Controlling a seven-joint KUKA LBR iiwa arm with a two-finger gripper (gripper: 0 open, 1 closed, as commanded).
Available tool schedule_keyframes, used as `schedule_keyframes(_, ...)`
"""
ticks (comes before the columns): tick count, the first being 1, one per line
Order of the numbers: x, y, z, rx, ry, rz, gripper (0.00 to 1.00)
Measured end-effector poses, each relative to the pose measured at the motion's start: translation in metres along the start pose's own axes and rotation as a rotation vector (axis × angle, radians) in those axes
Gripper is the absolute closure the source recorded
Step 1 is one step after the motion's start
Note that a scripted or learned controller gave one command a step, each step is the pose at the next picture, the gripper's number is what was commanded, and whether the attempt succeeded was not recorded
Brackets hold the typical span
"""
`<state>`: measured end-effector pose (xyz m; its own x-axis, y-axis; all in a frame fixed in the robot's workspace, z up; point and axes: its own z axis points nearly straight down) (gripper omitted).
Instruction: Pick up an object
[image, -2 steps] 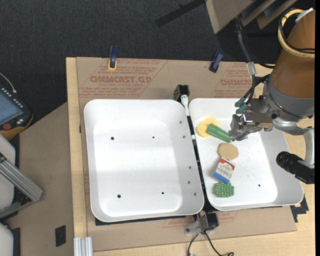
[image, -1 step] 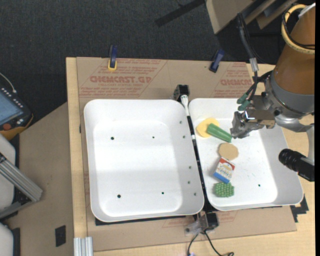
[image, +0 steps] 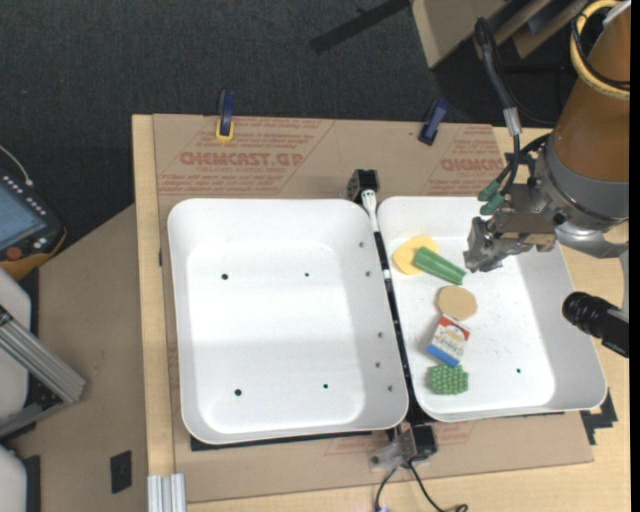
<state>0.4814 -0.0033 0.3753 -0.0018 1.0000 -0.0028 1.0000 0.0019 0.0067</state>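
Two bins side by side on tabletop (image: 150, 300); right bin (image: 560, 380) holds five items, end effector (image: 482, 258) over its far part.

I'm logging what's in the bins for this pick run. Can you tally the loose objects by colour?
Green: 2, a green stick and a green knobbly piece
Yellow: 1, a yellow disc
Tan: 1, a tan round piece
Multicoloured: 1, a small box in blue, white and red
Total: 5, all in the right bin
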Motion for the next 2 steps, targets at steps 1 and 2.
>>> schedule_keyframes(1, 0.045, 0.021, -0.024, 0.001, 0.003, -0.002, 1.0)
schedule_keyframes(2, 0.108, 0.035, -0.016, 0.004, 0.004, -0.004, 1.0)
